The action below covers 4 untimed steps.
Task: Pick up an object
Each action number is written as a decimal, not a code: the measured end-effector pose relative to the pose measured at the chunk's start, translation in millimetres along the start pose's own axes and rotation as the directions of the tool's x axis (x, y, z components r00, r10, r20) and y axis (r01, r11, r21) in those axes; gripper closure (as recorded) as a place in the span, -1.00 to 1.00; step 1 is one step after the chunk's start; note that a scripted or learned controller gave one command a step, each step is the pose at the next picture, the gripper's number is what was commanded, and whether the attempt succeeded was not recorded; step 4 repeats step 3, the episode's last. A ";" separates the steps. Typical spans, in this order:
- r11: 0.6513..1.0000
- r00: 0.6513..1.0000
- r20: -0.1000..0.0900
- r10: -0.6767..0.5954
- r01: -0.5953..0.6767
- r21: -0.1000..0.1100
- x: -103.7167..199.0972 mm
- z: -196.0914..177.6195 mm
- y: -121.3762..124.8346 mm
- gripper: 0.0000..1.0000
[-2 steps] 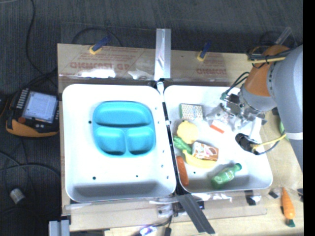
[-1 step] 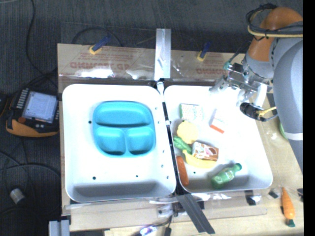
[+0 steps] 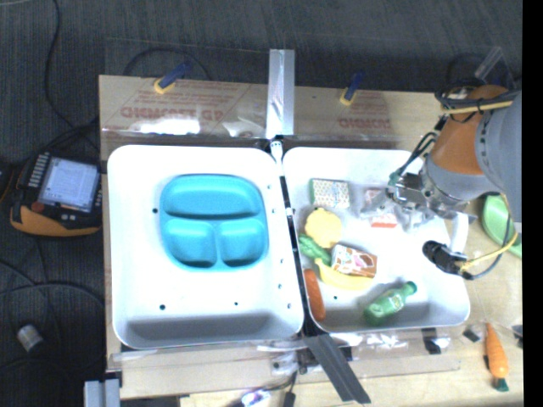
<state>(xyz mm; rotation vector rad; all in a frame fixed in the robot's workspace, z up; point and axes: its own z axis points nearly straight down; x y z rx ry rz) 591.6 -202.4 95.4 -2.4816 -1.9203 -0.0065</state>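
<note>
My gripper (image 3: pixel 405 203) hangs over the upper right part of the right bin (image 3: pixel 441 312), its grey wrist and orange band reaching in from the right. Just left of it lies a small clear packet with a red strip (image 3: pixel 379 209); I cannot tell whether they touch. Further left sit a green and yellow patterned box (image 3: pixel 329 193) and a yellow round item (image 3: pixel 322 225). Below are a small printed snack box (image 3: pixel 353 262) on a yellow banana shape (image 3: pixel 339 281), a green bottle (image 3: pixel 389 302) and an orange sausage-like piece (image 3: pixel 314 293).
The left bin (image 3: pixel 136 312) holds a blue divided plate (image 3: pixel 213 220). A black cable end (image 3: pixel 443 257) dangles over the right bin's right side. On the bench outside lie a green item (image 3: pixel 495 215) and an orange carrot (image 3: pixel 496 359).
</note>
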 end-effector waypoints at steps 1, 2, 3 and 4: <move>1.000 1.000 0.002 0.000 0.000 0.004 -0.8 -7.1 -1.2 1.00; 0.999 0.999 0.007 0.040 -0.040 0.002 42.5 -113.5 -17.9 1.00; 0.960 0.960 0.009 0.278 -0.278 0.001 125.3 -167.8 -2.5 1.00; 0.960 0.960 0.009 0.278 -0.278 0.001 125.3 -167.8 -2.5 1.00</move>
